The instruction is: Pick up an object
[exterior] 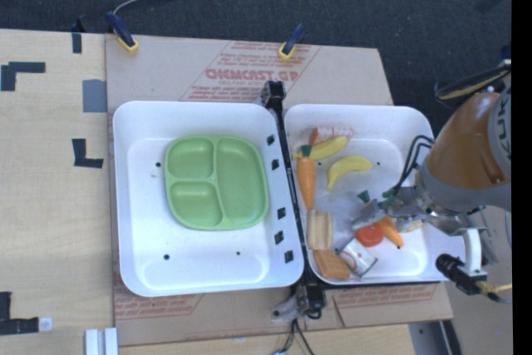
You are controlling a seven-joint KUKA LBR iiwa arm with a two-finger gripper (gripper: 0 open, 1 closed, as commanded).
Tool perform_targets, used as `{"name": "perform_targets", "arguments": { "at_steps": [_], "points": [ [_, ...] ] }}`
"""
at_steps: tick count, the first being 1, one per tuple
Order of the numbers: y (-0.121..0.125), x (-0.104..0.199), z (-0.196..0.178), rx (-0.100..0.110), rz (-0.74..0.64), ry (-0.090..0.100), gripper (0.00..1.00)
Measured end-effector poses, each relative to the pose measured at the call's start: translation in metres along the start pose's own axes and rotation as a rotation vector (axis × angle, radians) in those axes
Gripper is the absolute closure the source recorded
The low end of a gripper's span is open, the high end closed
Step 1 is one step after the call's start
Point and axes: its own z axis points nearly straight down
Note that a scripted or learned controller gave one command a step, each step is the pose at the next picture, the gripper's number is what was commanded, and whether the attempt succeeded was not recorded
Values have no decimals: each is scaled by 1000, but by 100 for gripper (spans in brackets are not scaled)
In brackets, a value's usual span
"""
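Bins (133, 129) lie to the gripper's (384, 214) left and beneath it. You cannot tell its grip state. Just beside it sit a tomato (370, 235) and a small carrot (392, 234); a banana (347, 169) lies beyond. Centre over one item before you descend.

The gripper (384, 210) is low in the right bin, and right beside it lie a red tomato (370, 234) and a small orange carrot (392, 233). Farther out to its left sit two yellow bananas (347, 168), a long carrot (306, 181) and bread pieces (320, 229).
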Motion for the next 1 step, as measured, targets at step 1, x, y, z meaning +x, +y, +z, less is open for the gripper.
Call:
{"name": "perform_targets", "arguments": {
  "at_steps": [1],
  "points": [
    [2, 54, 35, -10, 4, -8, 0]
  ]
}}
